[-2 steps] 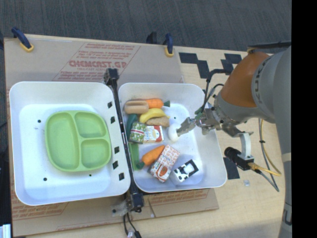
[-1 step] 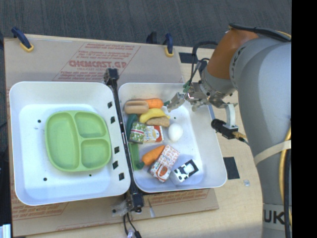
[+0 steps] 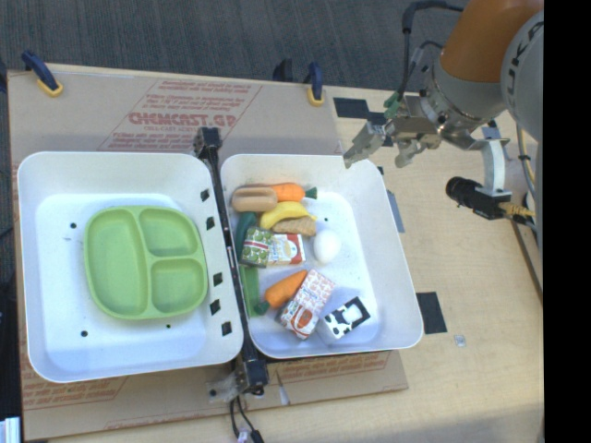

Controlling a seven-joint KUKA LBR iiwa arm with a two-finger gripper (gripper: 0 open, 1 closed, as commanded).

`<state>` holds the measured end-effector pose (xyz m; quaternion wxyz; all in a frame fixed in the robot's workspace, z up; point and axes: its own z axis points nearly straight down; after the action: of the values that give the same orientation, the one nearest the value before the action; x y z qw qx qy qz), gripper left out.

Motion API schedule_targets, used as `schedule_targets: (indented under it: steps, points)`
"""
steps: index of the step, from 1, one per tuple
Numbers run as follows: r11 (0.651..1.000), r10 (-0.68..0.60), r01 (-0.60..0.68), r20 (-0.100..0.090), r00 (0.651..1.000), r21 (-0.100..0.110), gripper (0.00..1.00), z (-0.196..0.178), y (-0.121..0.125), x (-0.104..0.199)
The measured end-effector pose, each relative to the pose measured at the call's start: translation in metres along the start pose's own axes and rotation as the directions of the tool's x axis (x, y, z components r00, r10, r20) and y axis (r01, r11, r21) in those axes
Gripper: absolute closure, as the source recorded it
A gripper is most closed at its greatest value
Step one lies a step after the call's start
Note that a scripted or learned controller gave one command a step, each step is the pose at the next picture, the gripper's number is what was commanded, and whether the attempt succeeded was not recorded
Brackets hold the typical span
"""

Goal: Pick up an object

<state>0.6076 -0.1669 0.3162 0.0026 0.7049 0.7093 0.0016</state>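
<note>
The right bin (image 3: 392, 238) holds several toy foods. A hot dog (image 3: 254, 197), a carrot (image 3: 290, 192) and a yellow banana (image 3: 285, 213) lie at its far side. Lower down are a white egg (image 3: 327, 245), a green and red carton (image 3: 272, 248), a second carrot (image 3: 284, 287), a red and white carton (image 3: 307, 305) and a black and white carton (image 3: 346, 317). My gripper (image 3: 380, 153) hangs above the bin's far right corner, open, with nothing between its fingers. It is well clear of all the items.
The left bin (image 3: 37, 275) carries a green divided plate (image 3: 145, 261). A dark green cucumber (image 3: 247, 280) lies along the right bin's left wall. Blue clamps (image 3: 42, 74) hold the cardboard at the bench's far edge.
</note>
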Motion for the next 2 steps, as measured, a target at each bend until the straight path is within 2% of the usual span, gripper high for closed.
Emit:
schedule_targets:
  steps: [1, 2]
  points:
    - [1.0, 0.002, -0.002, -0.003, 1.0, 0.01, 0.0, 0.134, -0.051, 0.049]
    - [1.0, -0.001, 0.001, -0.002, 1.0, 0.009, 0.0, 0.124, -0.132, 0.101]
